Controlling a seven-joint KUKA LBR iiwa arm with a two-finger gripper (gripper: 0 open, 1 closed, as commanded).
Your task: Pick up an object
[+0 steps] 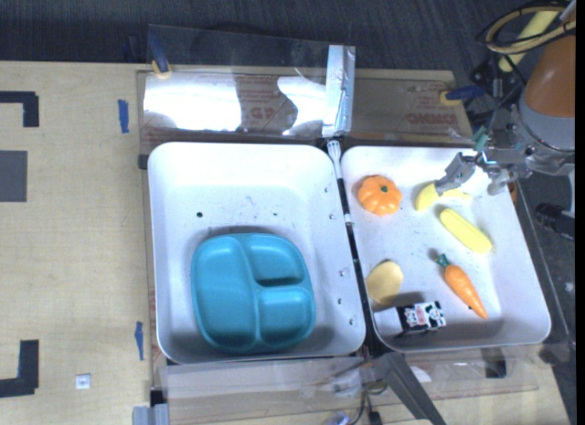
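Note:
The right bin holds an orange pumpkin, a small yellow piece, a long yellow corn-like piece, a carrot, a pale yellow lump and a black-and-white toy. My gripper hangs over the bin's far right corner, its fingers spread open with nothing between them. Its left fingertip is close beside the small yellow piece; I cannot tell whether they touch.
A blue divided plate lies in the left bin. A clear plastic sheet stands behind the left bin. Yellow and black cables hang at the upper right by the arm.

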